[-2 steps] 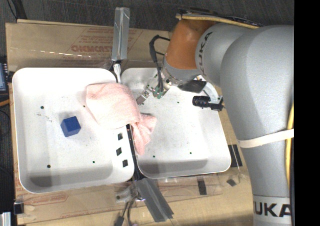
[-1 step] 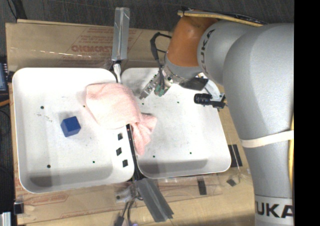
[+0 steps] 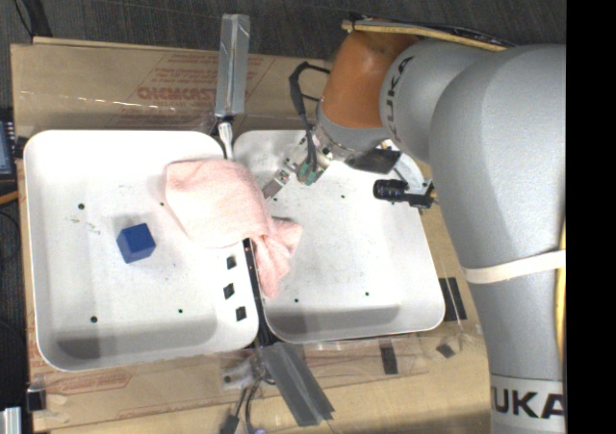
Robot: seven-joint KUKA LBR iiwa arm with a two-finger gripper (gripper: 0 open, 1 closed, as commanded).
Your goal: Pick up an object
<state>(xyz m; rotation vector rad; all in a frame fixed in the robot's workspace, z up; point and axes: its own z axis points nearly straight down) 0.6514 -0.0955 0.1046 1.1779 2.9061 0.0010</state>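
A pink cloth (image 3: 223, 206) lies draped over the divider between the two bins, most of it in the left bin (image 3: 58, 230) and a fold hanging into the right bin (image 3: 385, 268). A small blue cube (image 3: 136, 242) sits on the left bin's floor, left of the cloth. My gripper (image 3: 296, 173) hangs low at the back left of the right bin, just right of the cloth's upper edge. Nothing shows between its fingers.
A grey metal bar (image 3: 231, 71) stands behind the bins at the divider. The bulky grey arm (image 3: 481, 153) covers the right bin's right side. Brown cardboard (image 3: 115, 81) lies under and behind the bins. Free floor shows in the right bin's middle and front.
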